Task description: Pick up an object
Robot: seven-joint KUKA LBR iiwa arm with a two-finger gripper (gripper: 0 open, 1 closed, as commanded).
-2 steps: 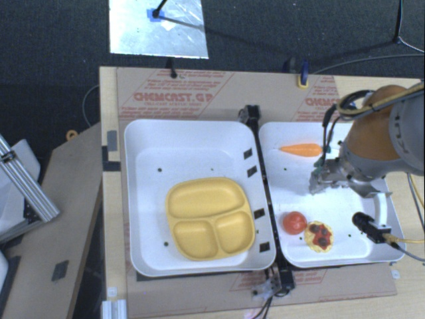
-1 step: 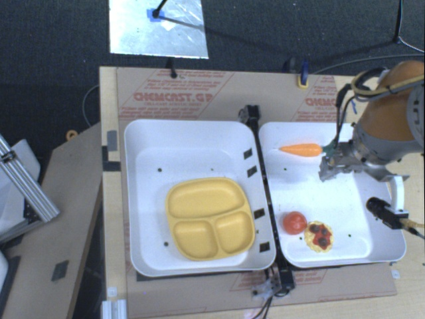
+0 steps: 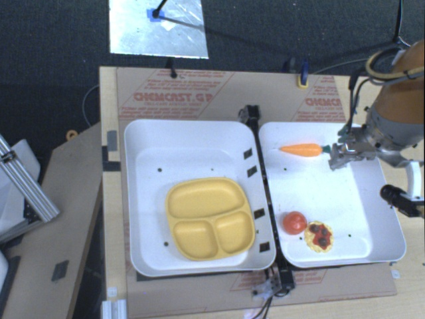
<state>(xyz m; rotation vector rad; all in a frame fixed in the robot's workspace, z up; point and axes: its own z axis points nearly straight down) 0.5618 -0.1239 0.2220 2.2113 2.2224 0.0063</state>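
An orange carrot [image 3: 302, 150] lies near the back of the right bin [image 3: 362, 198], its tip pointing left. A red tomato [image 3: 295, 222] sits near the bin's front, and right beside it lies a small yellow pizza-like piece [image 3: 320, 236] with red topping. My gripper [image 3: 340, 157] hangs over the right bin's back right area, just right of the carrot's stem end. Nothing shows between its fingers.
The left bin [image 3: 149, 178] holds a yellow tray [image 3: 210, 216] with three compartments. A black divider [image 3: 260, 185] runs between the two bins. The arm's grey and orange body [image 3: 398, 108] overhangs the right bin's far right corner. A silver sheet [image 3: 158, 18] lies behind the bench.
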